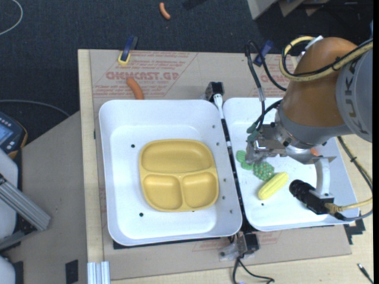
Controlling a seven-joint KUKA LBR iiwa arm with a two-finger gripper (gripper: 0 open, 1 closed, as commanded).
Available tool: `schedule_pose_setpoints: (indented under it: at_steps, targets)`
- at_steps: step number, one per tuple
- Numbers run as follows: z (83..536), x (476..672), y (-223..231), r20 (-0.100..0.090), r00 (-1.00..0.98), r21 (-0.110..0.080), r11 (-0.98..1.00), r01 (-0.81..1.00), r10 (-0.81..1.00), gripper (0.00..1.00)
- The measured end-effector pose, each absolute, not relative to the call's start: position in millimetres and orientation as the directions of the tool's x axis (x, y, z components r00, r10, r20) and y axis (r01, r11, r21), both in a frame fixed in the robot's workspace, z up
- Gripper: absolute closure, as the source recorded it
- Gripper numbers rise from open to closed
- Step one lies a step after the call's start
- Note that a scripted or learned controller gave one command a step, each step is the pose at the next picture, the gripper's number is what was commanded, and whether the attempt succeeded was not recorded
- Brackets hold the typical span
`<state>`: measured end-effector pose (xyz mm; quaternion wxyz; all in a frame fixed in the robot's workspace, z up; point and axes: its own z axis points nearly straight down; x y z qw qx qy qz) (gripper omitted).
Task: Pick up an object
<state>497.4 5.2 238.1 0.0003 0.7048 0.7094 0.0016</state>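
Clad in smooth grey casing along the arm (pixel 357 90), with a broad, glossy orange band (pixel 323 70) bulging above the wrist. Stamped with dark lettering at the right. Draped with black cables (pixel 256 76) and a yellow cable (pixel 296 44) on the far side. Tipped with a silvery metal gripper (pixel 259 150).

left bin (pixel 118 158) white; right bin (pixel 278 215) white | divided plate (pixel 177 173) plain mustard yellow | corn cob (pixel 272 186) bright yellow | bumpy lump (pixel 263 170) green | arm (pixel 358 108) grey, its band (pixel 320 81) orange | bench board (pixel 148 70) tan with red lettering | small stick (pixel 135 88) on board orange | floor (pixel 71 16) dark grey
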Motion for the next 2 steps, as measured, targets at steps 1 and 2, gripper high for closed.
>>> schedule_pose_setpoints:
  at_steps: [1, 2]
  targets:
    - [236, 501.0, 52, 0.001, -0.006, 0.001, 0.006, 1.0, 1.0, 1.0]
    - [232, 500.3, 85, 0.001, -0.005, 0.001, 0.005, 1.0, 1.0, 1.0]
